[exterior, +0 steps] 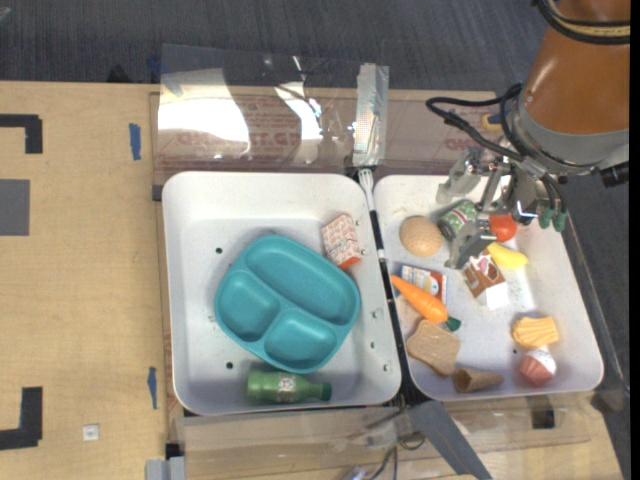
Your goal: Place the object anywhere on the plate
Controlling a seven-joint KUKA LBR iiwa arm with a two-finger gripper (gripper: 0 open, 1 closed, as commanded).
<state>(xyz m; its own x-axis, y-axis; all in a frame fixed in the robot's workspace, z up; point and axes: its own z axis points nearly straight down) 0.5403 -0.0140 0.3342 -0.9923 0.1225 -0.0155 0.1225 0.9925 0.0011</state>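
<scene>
A teal plate [288, 303] with three compartments lies in the left bin [190, 268]. My gripper [463, 218] hangs over the back of the right bin [580, 308], below the orange-banded arm. A small green can [458, 218] sits tilted between its two grey fingers, which are shut on it. The can is just right of a tan egg-shaped item [421, 236] and left of a red tomato [503, 228].
A red-and-white carton [340, 239] lies at the plate's back right edge, and a green bottle [288, 386] in front of it. The right bin holds a carrot [420, 299], bread slice [433, 347], brown carton [485, 275], yellow piece [508, 258] and several other toy foods.
</scene>
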